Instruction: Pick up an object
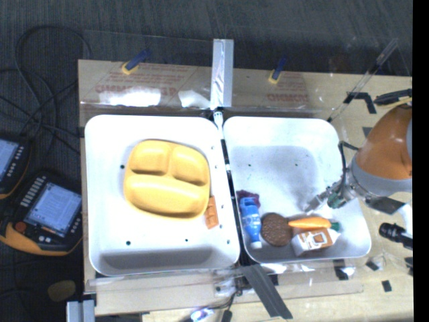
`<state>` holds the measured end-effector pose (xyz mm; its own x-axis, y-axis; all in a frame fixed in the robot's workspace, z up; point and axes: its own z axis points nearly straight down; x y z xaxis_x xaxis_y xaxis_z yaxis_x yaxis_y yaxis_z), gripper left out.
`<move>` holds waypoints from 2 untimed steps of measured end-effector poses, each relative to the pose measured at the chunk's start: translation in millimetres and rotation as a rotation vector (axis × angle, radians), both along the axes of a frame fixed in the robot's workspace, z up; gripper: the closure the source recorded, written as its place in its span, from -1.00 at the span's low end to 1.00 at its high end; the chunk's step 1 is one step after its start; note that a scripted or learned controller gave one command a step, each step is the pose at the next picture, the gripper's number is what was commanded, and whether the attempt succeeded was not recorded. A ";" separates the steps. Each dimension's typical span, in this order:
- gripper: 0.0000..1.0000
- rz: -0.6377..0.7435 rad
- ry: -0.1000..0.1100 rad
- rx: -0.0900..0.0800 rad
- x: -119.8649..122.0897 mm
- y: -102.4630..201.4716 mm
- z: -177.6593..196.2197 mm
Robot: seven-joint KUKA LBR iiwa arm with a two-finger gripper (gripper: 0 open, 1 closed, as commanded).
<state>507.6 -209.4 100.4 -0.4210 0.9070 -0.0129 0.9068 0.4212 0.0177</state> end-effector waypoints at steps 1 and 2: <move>-1.00 0.000 0.000 0.000 0.0 0.0 0.0; -1.00 -0.150 -0.004 0.013 -11.0 -3.7 -7.0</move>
<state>496.6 -213.2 93.3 -0.2810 0.9597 -0.0018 0.9594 0.2810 0.0262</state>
